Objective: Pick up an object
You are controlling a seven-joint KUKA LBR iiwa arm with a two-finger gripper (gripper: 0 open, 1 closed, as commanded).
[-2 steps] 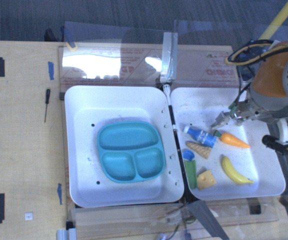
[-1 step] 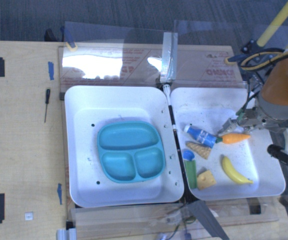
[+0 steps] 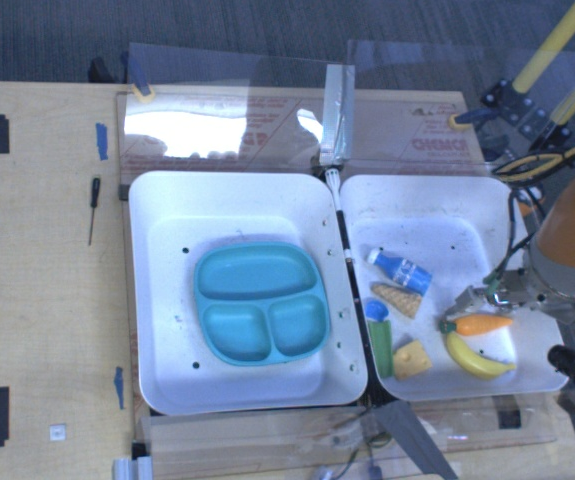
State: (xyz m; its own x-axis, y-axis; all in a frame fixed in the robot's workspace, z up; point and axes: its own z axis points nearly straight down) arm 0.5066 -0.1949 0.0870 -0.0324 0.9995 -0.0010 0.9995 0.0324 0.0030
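— So, where is the arm (image 3: 567, 258)?

— Reaching in from the right, over the right bin (image 3: 437, 193). Its gripper (image 3: 467, 308) sits low near that bin's right side, just above a carrot (image 3: 484, 322).

— Is it holding the carrot?

— Cannot tell. The metal tips are right beside the carrot's left end, but whether they are apart or together is too small to make out.

— What else lies in that bin?

— A banana (image 3: 477, 358) just below the carrot, curved along the front right. Toward the middle there is a blue bottle (image 3: 402, 269), an ice cream cone (image 3: 396, 298) under it, a yellow chunk (image 3: 411, 358), and a green marker with a blue cap (image 3: 378, 336) along the left wall.

— And the left bin (image 3: 157, 268)?

— It holds a teal divided plate (image 3: 261, 302), lying flat, with three compartments.
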